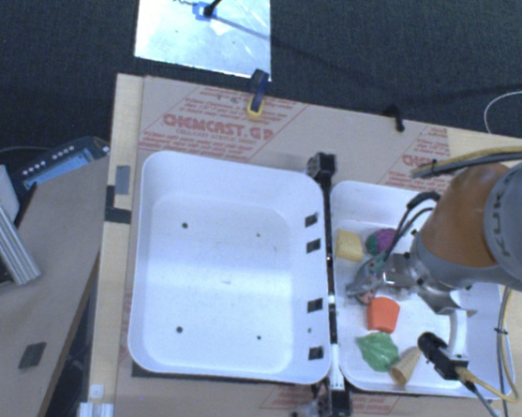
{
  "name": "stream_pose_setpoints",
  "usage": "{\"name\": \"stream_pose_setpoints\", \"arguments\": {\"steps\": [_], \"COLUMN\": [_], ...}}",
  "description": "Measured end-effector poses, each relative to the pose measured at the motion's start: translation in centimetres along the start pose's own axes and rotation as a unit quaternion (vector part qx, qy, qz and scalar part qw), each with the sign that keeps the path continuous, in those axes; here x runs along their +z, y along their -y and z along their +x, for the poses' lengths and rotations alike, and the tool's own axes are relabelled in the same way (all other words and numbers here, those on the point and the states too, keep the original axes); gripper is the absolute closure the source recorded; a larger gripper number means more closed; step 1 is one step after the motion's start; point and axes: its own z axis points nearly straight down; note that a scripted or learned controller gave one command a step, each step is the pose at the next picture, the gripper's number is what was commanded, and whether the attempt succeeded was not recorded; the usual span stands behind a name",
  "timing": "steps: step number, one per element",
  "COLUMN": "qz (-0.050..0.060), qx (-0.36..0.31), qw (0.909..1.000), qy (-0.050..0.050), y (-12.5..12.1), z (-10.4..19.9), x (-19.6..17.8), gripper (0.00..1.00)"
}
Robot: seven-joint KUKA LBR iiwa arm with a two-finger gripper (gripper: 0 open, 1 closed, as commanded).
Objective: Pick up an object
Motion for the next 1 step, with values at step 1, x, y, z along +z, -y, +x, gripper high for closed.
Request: {"name": "stream_pose_setpoints", "arguments": {"steps": [1], "qz": [-0.003], "qx": [-0.002], "qw": [1.0], "qy": [0.0], "y": [-0.34], "z": [0.07], "x": [-1.14], "gripper": [1.0]}}
